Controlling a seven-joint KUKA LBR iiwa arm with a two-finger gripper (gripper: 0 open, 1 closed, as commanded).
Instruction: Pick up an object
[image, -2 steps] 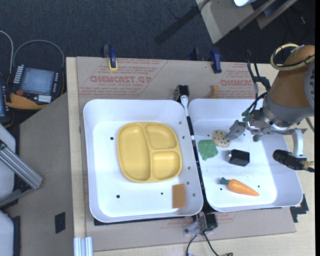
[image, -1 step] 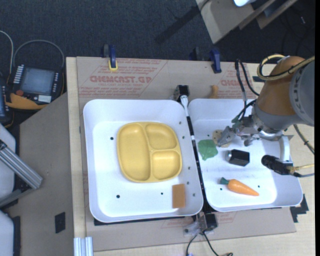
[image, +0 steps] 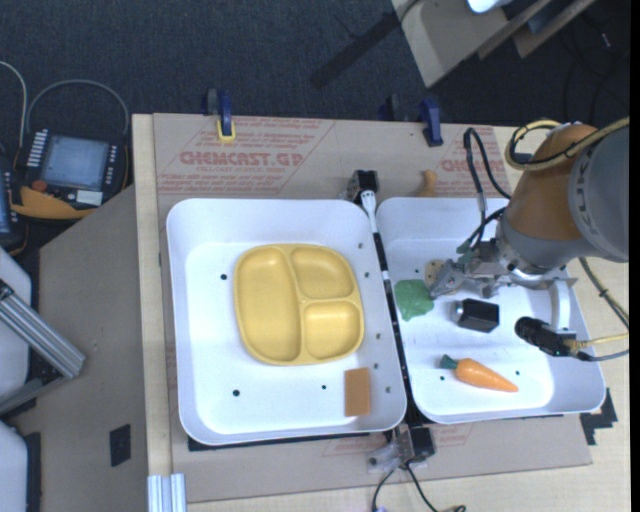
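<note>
In the right bin (image: 570, 392), my gripper (image: 452, 283) hangs low over the middle, coming in from the right. A green lumpy object (image: 411, 299) lies just left of the gripper tip, close to it or touching it. Just below the gripper a small black block (image: 478, 315) rests on the bin floor. An orange carrot with a green top (image: 481, 374) lies nearer the front of that bin. A small brownish speckled thing (image: 433, 270) sits just behind the gripper tip. Nothing shows between the gripper's tips.
The left bin (image: 200, 330) bears a yellow divided plate (image: 297, 302) and a tan block (image: 357, 391) near its front right corner. A raised divider (image: 385, 300) separates the bins. Blue clamps (image: 226, 112) stand on the bench's far edge.
</note>
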